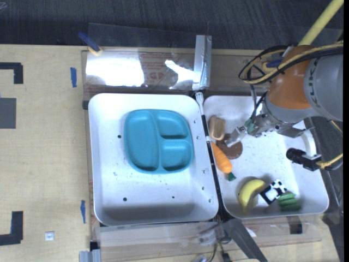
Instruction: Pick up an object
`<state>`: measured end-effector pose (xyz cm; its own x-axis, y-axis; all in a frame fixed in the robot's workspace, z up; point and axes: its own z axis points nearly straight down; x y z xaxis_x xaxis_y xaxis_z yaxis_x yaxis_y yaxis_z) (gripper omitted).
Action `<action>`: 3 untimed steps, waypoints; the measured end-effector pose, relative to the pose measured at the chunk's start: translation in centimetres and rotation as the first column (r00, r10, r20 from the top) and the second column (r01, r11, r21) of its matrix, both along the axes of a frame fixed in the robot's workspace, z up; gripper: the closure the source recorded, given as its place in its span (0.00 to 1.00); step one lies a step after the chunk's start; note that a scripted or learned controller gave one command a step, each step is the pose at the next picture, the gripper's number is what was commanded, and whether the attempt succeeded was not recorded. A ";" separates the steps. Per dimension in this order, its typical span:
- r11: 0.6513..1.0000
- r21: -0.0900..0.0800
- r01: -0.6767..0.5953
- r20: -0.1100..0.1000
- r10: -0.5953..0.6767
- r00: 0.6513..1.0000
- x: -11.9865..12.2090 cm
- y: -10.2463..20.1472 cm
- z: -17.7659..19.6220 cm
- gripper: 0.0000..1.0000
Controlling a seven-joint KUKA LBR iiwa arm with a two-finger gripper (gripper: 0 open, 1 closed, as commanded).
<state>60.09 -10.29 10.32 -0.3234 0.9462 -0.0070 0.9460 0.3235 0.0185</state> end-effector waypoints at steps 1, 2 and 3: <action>0.974 0.000 -0.227 -0.008 0.227 0.974 1.6 -0.3 -1.1 0.00; 0.995 0.001 0.104 -0.008 -0.104 0.995 2.2 -0.9 -1.1 0.00; 1.000 -0.003 -0.003 -0.004 0.003 1.000 2.5 0.0 -1.0 0.00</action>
<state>62.57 -10.34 9.29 -0.3261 0.9453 -0.0086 0.9452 0.3262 0.0136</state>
